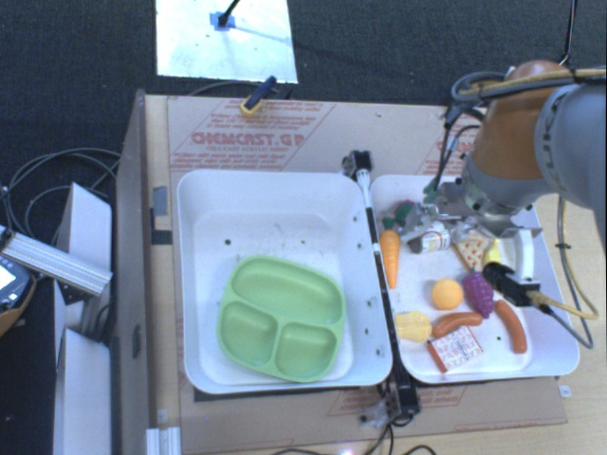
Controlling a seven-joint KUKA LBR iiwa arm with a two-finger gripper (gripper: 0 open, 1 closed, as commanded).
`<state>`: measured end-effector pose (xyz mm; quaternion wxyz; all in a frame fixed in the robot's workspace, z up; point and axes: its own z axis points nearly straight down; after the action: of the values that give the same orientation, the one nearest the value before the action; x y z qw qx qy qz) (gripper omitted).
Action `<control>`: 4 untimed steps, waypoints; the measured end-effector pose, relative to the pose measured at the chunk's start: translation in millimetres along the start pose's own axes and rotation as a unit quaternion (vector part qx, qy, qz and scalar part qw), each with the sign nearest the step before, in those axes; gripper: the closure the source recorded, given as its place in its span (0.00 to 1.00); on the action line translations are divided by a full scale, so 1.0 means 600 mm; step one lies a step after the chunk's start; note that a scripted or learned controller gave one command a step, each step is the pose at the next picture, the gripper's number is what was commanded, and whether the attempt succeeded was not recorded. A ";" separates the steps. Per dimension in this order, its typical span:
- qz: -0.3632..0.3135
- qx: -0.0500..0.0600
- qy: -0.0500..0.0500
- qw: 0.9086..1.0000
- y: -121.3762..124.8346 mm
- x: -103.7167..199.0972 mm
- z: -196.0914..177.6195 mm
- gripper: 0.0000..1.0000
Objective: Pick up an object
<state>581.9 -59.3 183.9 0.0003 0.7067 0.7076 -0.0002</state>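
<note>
bench (285,126): cardboard-covered top, red print, under both bins
left bin (204,216): white, shallow, left of the divider clip rail
right bin (560,349): white, shallow, touching the left bin along the middle rail; all toy food inside it
arm (545,131): grey with an orange band, reaching in over the right bin's upper part
green tray (280,316): three compartments, lying flat in the left bin, lower half
gripper (438,218): low over the right bin's upper left area, among small items; open or closed, cannot tell
carrot (389,256): orange, green top, lying along the right bin's left wall
sausages (457,324): one red-orange below the orange ball, a second (513,326) toward the right bin's right side
purple grapes (479,294): just right of the orange ball
orange ball (447,294): centre of the right bin
yellow piece (413,326): pale, lower left of the right bin, below the carrot
red card (454,350): small, patterned, at the right bin's front edge
cracker (469,251): tan, just below the gripper area
</note>
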 end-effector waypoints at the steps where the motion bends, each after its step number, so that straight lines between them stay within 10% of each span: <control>1: -0.001 -0.002 0.000 1.000 0.078 -0.057 0.142 0.00; 2: -0.002 -0.002 0.000 1.000 0.079 -0.057 0.124 1.00; 3: -0.002 -0.002 0.001 1.000 0.121 0.072 -0.003 1.00; 4: 0.000 -0.002 -0.001 1.000 0.065 -0.051 -0.068 1.00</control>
<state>620.7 -89.8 224.9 0.0021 0.7069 0.7073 0.0003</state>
